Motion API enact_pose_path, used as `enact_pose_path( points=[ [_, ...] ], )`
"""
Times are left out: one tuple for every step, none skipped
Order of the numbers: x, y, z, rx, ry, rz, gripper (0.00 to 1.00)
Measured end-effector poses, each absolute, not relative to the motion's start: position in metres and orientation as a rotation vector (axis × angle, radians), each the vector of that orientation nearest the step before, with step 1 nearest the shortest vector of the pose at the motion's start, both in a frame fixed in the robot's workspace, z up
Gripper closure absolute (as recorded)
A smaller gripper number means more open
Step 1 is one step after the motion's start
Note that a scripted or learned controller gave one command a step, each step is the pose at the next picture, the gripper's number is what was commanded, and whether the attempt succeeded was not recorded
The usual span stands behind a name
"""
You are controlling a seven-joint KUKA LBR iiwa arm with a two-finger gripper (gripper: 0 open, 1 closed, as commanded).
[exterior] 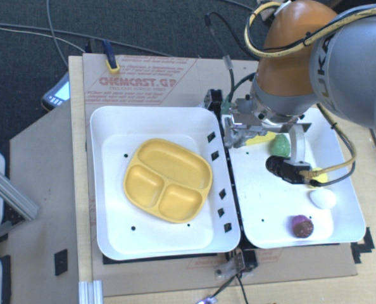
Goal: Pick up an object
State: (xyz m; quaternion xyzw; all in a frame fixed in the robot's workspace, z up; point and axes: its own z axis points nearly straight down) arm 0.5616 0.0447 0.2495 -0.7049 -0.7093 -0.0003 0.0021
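Looming grey arm (356, 56) bends down over the right bin (340, 233), gripper (264, 128) state untellable

Robotics lab, KUKA arm (340, 56) over white bins (106, 189), loose cables (55, 18), cardboard-topped bench (137, 75)

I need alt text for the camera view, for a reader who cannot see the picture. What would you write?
A grey and orange robot arm reaches from the right over the right white bin, which holds a green object, a white egg-shaped object and a purple object. The left white bin holds a yellow divided plate.
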Motion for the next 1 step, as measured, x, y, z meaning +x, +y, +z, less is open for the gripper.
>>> enact_pose_path(
  points=[
    [0.5495, 0.0849, 0.2365, -2.214, -2.223, 0.003, 1.00]
  ],
)
